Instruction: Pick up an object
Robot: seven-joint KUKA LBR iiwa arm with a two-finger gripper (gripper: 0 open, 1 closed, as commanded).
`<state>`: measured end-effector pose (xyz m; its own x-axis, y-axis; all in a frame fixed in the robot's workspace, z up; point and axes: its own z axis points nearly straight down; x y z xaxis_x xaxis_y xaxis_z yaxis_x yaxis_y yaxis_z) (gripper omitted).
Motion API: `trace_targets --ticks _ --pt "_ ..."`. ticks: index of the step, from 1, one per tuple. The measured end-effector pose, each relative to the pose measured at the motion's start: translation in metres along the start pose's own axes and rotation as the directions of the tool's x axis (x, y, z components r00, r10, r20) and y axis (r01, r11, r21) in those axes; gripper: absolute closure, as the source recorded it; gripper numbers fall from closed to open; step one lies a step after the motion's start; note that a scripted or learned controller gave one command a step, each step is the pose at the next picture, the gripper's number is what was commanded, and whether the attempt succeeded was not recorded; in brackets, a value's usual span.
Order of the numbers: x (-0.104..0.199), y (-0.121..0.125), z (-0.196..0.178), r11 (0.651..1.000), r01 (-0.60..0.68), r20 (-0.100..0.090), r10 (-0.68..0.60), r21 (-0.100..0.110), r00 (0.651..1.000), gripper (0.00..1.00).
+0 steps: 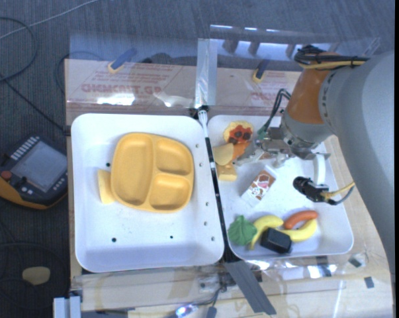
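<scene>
The desk (87,85) carries two shallow white bins side by side. The left bin (93,237) holds a yellow divided tray (151,172), lying flat, with a pale yellow piece (104,185) tucked against its left edge. The right bin (341,234) holds the loose items: a small white carton with red print (259,187) near the middle, lying tilted; a pizza-like toy slice (238,134) at the far left corner, with tan and yellow food pieces (224,158) just beside it along the dividing wall; a green leafy toy (241,231), a banana (278,227), a black block (276,241) and an orange-red sausage-shaped toy (300,218) grouped close together at the near side. The arm (311,105) reaches in from the right, and its claw (273,146) sits low over the far part of the right bin, above the carton and just right of the pizza slice. Whether the claw is released or clenched cannot be told; nothing is seen between its parts. A black cable fitting (310,188) hangs beside the wrist.
</scene>
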<state>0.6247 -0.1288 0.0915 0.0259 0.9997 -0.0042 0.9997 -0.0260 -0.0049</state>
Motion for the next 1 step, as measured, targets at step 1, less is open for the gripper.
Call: trace_targets --ticks 1 --pt "-0.0131 -0.0625 0.0026 0.99 0.142 0.002 -0.142 -0.017 0.99 0.0"
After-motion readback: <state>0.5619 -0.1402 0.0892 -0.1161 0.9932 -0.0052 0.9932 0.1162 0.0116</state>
